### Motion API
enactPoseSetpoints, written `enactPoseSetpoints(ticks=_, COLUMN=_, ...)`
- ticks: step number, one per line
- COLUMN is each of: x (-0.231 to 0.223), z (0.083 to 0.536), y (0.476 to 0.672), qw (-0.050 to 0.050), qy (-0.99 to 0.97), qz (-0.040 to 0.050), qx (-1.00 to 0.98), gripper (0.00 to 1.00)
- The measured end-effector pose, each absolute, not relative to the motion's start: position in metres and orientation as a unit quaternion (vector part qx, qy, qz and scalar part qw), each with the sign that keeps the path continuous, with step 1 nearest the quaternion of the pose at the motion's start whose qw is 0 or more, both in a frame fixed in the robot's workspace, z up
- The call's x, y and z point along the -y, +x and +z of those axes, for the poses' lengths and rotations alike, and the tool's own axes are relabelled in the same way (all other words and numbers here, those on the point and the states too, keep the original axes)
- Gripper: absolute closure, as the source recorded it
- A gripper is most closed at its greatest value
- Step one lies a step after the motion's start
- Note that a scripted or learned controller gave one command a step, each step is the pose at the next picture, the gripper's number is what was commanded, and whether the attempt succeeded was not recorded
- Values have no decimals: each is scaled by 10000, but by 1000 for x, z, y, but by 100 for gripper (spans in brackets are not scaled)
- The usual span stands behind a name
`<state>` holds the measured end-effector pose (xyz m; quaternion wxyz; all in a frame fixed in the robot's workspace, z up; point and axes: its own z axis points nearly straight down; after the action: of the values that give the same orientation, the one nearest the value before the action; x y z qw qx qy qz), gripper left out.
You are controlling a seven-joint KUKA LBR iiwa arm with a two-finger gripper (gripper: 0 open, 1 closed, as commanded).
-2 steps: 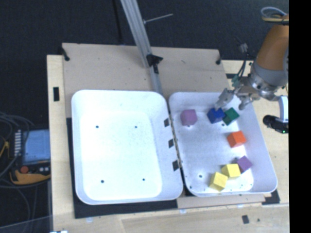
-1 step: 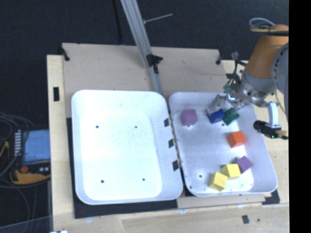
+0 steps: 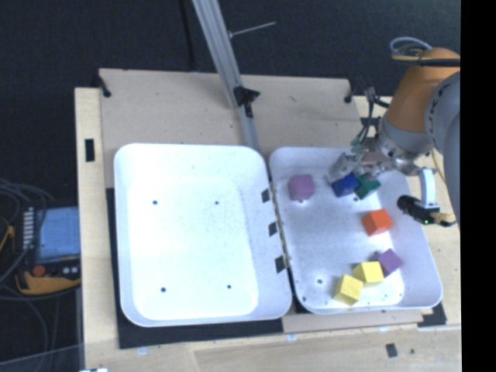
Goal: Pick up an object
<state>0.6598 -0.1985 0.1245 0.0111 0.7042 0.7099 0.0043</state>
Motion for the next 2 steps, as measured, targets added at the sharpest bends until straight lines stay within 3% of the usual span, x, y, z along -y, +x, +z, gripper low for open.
enactPoseSetpoints(ticks=1, x=197, z=136, y=662, qw=120, qy=7027, qz=61, qx=-7113, gripper=100)
enactPoseSetpoints(ticks=2, x=198, z=202, y=662, qw=39, qy=7058, qz=18, qx=-7084, gripper=100)
